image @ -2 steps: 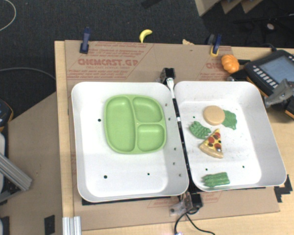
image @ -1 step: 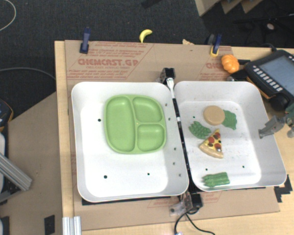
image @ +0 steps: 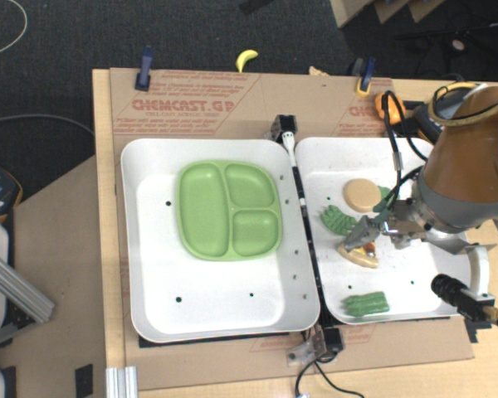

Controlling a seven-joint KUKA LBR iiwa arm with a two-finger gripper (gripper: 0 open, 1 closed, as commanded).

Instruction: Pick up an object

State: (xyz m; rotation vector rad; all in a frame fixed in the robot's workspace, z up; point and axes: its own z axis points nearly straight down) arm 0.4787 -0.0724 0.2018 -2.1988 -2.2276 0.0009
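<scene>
From the camera view above the table (image: pixel 191 98), two shallow white bins sit side by side on a brown board printed with red lettering. The left bin (image: pixel 149 247) holds a light green divided plate (image: pixel 229 210) with three compartments, lying flat a little toward the bin's far side and its right wall.

The right bin (image: pixel 332 160) carries the small things. A round tan disc (image: pixel 362 194) lies near the middle of the bin, toward its far edge. Just beside it, toward the divider between the bins, is a dark green ridged piece (image: pixel 337 220). Near the bin's front edge lies a green oblong piece (image: pixel 366 304), well apart from the rest. Between these, a pale yellow wedge (image: pixel 362 258) rests on the bin floor.

The arm (image: pixel 469 164) reaches in from the right edge of the table, its orange band above the grey wrist. The claw (image: pixel 365 235) hangs low over the middle of the right bin, directly over the wedge and close to the ridged piece. Whether its fingers are apart or together cannot be told from here, nor whether it touches the wedge.

Blue clamps (image: pixel 144 69) grip the board's far edge, and a yellow banana-shaped item (image: pixel 246 58) lies on the floor beyond it.
</scene>
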